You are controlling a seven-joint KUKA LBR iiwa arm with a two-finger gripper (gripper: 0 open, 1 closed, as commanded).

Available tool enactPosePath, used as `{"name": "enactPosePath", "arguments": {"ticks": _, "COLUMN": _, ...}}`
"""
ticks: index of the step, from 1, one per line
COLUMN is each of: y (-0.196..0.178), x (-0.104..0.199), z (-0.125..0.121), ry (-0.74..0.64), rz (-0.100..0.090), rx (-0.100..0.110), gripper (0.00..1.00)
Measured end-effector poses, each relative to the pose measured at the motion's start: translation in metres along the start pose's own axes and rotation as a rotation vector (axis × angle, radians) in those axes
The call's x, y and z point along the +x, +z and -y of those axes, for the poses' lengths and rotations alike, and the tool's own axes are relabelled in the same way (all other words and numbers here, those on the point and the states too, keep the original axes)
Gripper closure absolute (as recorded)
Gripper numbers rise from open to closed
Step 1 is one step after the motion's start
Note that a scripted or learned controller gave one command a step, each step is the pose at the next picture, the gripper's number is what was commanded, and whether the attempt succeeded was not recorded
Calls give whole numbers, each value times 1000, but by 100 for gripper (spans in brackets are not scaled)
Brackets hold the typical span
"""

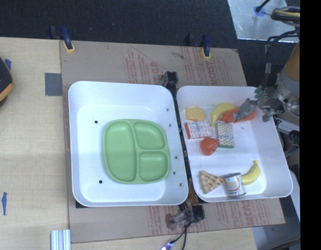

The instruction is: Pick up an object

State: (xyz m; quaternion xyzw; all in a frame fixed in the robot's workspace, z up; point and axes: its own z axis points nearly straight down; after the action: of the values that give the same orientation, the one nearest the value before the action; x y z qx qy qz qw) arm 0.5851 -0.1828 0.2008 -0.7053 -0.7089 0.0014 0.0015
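The hand (247, 110) sits low over the far side of the right bin (269, 155), its tips at an orange-red piece (238, 117) beside the banana (221, 111), probably to grasp it, but I cannot tell whether it is closed.
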Motion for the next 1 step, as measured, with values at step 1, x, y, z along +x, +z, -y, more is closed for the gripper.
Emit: {"name": "enactPosePath", "arguments": {"ticks": 1, "y": 30, "x": -24, "z": -71, "ry": -1, "rz": 0, "rx": -1, "gripper": 0}}
